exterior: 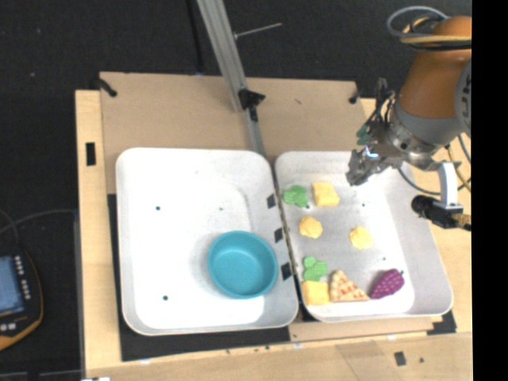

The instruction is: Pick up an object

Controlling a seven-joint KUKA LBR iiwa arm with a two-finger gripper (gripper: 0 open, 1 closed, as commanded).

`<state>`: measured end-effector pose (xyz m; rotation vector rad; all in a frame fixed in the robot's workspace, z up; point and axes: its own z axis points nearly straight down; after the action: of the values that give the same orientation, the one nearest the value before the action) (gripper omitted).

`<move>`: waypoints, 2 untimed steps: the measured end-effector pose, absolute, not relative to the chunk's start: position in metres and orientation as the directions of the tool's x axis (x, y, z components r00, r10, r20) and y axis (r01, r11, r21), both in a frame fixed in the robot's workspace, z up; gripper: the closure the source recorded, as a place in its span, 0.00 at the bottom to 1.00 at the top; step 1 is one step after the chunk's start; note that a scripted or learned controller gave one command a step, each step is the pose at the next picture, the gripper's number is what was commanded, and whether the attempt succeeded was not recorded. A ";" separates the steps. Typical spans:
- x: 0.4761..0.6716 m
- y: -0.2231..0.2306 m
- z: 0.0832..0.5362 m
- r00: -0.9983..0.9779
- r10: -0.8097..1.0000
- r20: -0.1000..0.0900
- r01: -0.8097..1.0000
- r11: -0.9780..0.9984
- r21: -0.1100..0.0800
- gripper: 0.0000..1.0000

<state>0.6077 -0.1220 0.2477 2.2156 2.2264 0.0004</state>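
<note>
The gripper (359, 172) is hung over the right bin's (413, 236) far edge; can't tell its grip, tbh. Toy food's scattered below: yellow block (325, 194), green piece (296, 196), pizza slice (345, 287), grapes (386, 283). A blue bowl (241, 263) is parked in the left bin (159, 213).

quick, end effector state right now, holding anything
End effector: cannot be told whether open or shut; nothing visibly held. It hangs over the far edge of the right shallow white bin.

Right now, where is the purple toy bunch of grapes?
The purple toy bunch of grapes lies in the right white bin, near its front right corner, just right of the toy pizza slice.
</note>
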 end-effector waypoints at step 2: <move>0.580 -0.019 0.246 -0.007 1.000 0.001 1.000 0.007 0.000 1.00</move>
<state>0.5801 -0.0188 0.2462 2.2145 2.2290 0.0015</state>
